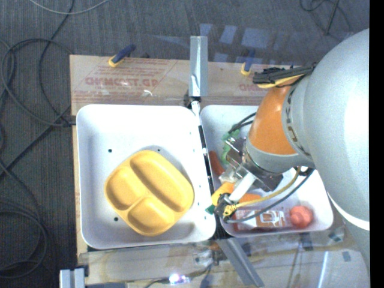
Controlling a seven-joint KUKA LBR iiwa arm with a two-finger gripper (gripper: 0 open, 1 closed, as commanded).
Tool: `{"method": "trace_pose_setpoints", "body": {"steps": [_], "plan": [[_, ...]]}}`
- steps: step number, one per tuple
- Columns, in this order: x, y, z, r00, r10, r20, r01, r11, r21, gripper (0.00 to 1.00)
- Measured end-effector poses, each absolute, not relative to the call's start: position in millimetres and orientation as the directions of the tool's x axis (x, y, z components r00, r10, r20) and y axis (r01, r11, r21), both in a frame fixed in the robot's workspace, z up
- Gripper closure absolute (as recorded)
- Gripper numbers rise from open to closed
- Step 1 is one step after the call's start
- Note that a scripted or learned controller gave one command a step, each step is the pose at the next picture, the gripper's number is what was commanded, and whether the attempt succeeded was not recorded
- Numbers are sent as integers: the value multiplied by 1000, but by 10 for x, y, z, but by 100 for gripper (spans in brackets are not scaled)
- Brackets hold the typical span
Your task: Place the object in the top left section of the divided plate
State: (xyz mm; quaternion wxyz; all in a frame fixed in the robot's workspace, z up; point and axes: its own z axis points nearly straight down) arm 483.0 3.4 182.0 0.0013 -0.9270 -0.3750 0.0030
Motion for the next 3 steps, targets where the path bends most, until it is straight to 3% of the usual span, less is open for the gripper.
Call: {"method": "trace_pose_setpoints", "body": {"steps": [1,2,3], "plan": [[4821,968,1819,618,786,-6,786,-618,-4,100],[4825,1780,2269,506,863,-6,863,-506,-3,100],[4835,1221,2381,474,881,-6,881,-474,-2,100]]}}
